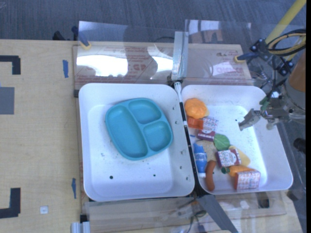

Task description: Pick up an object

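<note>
A pale wooden bench [39, 144] on grey flooring bears two shallow white bins. The left bin [92, 178] holds a blue three-compartment plastic tray [139, 127]. The right bin [277, 164] holds small toy food items [221, 152] along its left side. The gripper [249, 120] hangs over the right bin's middle, jaws spread, holding nothing.
</note>
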Controlling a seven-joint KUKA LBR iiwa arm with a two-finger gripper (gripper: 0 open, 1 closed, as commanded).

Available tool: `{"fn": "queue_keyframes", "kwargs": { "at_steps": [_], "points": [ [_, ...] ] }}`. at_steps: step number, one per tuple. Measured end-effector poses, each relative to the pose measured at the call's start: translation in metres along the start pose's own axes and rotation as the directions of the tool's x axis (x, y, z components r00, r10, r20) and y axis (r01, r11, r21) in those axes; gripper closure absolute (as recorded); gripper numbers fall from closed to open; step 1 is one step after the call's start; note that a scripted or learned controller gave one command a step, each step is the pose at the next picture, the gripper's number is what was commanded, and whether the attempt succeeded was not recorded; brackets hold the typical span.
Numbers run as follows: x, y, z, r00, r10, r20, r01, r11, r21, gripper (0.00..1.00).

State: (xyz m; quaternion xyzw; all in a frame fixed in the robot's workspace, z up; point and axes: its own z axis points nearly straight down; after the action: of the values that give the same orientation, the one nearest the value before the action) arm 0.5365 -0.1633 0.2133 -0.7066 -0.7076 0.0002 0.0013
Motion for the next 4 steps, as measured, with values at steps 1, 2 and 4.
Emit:
{"fn": "queue_keyframes", "kwargs": {
  "at_steps": [1,2,4],
  "points": [
    [0.06,0.042,0.083,0.998,-0.059,-0.003,0.059,0.998,0.008,0.0],
    [0.101,0.014,0.027,0.894,-0.447,0.001,0.447,0.894,-0.002,0.0],
    [0.096,0.066,-0.013,0.847,-0.531,0.008,0.531,0.847,-0.007,0.0]
  ]
}}
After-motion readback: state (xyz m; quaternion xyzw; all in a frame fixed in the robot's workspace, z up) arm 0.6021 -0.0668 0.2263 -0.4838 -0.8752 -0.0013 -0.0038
